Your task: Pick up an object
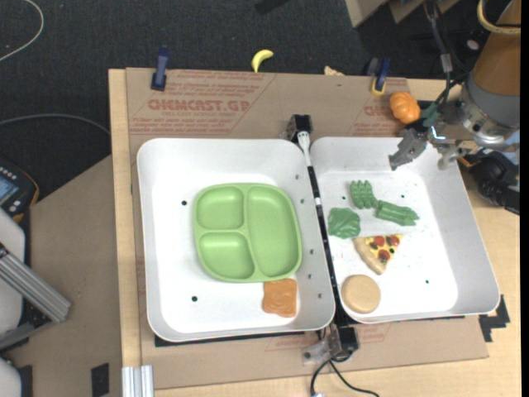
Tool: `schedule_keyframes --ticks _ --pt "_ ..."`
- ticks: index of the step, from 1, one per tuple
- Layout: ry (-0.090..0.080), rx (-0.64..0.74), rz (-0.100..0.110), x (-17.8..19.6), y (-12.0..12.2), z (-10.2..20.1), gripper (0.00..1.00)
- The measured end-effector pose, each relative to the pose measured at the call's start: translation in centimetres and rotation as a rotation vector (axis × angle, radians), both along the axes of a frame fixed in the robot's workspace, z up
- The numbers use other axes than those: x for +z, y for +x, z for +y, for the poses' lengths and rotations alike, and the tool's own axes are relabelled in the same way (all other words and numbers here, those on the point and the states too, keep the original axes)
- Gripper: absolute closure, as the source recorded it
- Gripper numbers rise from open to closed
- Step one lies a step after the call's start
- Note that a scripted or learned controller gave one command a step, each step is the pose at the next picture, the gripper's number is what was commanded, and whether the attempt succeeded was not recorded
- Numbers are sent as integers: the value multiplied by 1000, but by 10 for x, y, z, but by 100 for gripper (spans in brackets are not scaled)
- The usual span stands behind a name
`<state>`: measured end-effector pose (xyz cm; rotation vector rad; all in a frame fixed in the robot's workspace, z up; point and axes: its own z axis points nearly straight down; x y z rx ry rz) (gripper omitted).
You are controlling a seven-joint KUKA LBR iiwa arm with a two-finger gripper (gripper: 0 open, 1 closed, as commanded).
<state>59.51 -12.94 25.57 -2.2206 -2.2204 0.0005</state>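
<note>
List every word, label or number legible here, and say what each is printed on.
"CHEMCAST G.P": red print, partly blurred, on the brown board behind the left bin.
Smaller red lines above and below it: too blurred to read.
Red print on the board behind the right bin: too blurred to read.

In the left bin (157,222) a divided plate (246,231) sits with a toast piece (280,297) just before it, while the right bin (463,246) holds three leafy vegetables (374,208) behind a pizza slice (378,251) and a round cookie (361,294) nearest the front.
</note>
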Motion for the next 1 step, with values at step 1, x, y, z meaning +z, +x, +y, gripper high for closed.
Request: schedule_keyframes --ticks 1 --pt "4 0 17 -168 -36 36 0"
